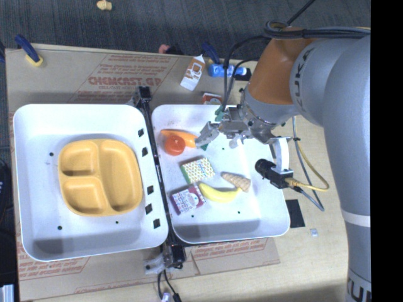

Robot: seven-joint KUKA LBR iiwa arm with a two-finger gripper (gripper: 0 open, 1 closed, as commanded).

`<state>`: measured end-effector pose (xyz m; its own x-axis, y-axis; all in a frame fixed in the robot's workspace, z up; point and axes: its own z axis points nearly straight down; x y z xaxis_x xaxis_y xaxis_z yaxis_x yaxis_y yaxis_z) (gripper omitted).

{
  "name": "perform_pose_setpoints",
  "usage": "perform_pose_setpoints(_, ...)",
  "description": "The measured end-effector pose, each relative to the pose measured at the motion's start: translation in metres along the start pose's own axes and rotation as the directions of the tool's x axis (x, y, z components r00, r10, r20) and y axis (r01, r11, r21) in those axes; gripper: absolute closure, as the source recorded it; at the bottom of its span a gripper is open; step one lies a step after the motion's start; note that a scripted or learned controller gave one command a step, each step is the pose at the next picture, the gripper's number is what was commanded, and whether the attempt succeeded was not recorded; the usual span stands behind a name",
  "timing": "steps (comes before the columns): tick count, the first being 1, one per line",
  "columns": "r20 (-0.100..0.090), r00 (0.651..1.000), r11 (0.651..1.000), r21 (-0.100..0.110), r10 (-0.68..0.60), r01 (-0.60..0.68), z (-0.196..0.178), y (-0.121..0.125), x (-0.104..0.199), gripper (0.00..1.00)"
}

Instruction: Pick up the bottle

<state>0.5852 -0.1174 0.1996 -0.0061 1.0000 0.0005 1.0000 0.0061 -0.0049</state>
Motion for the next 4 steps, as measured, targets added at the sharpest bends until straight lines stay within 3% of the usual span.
perform_pose_setpoints(1,-0.001,1.000,1.000,0.002,-0.005,0.005,-0.010,0.000,0.000,1.00)
perform_pose_setpoints(2,0.000,0.999,0.999,0.001,-0.045,0.045,0.004,-0.073,0.023,1.00)
perform_pose_setpoints(3,-0.001,0.962,0.962,0.001,-0.273,0.273,0.009,-0.109,0.064,1.00)
perform_pose_setpoints(4,0.001,0.953,0.953,-0.003,-0.302,0.302,-0.013,-0.108,0.110,1.00)
